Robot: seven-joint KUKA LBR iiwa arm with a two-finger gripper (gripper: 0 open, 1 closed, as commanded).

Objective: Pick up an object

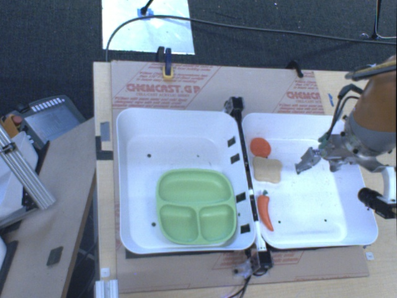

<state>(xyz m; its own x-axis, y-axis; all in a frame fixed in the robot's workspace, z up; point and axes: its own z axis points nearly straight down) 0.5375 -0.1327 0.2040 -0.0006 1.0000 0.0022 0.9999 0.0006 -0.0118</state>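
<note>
In the right bin (347, 228) lie three small things near its left wall: a round orange-red piece (260, 146), a pale beige slice like bread (267, 170), and an orange carrot (265, 210) with a green tip. My gripper (306, 161) hangs over the right bin's middle, to the right of the beige slice and apart from it. Nothing shows between its fingers.
The left bin (142, 135) holds a green divided plate (196, 206) at its front. A black divider clip strip (243, 166) runs between the bins. The arm's grey wrist and orange band (375, 113) come in from the right over the right bin's far edge.
</note>
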